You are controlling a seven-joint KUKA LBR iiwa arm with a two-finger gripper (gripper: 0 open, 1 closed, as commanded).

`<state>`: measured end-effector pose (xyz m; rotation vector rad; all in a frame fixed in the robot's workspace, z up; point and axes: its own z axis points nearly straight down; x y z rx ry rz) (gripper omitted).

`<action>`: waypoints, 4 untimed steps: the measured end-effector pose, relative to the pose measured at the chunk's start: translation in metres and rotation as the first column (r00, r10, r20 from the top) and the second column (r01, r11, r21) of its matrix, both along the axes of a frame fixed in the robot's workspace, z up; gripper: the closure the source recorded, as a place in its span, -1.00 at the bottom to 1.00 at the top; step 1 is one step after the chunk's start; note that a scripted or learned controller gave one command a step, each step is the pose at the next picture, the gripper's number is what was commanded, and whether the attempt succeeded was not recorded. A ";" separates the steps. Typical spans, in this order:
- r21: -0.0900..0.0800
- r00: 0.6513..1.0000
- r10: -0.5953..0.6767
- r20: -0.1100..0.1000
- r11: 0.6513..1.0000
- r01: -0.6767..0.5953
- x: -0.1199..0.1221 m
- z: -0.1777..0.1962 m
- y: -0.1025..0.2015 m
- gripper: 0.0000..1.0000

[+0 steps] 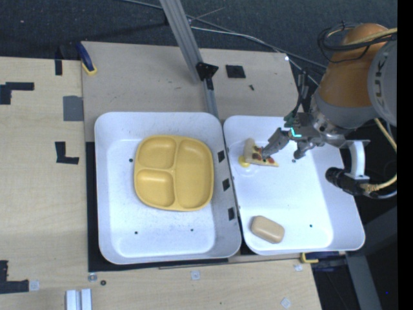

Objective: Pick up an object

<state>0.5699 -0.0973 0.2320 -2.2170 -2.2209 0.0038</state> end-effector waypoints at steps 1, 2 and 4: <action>0.000 1.000 0.000 0.002 1.000 0.000 0.001 0.001 0.000 -1.00; -0.001 1.000 -0.002 -0.002 1.000 0.002 0.000 -0.054 -0.010 -1.00; -0.003 1.000 -0.001 0.004 1.000 0.001 -0.003 -0.147 -0.005 -1.00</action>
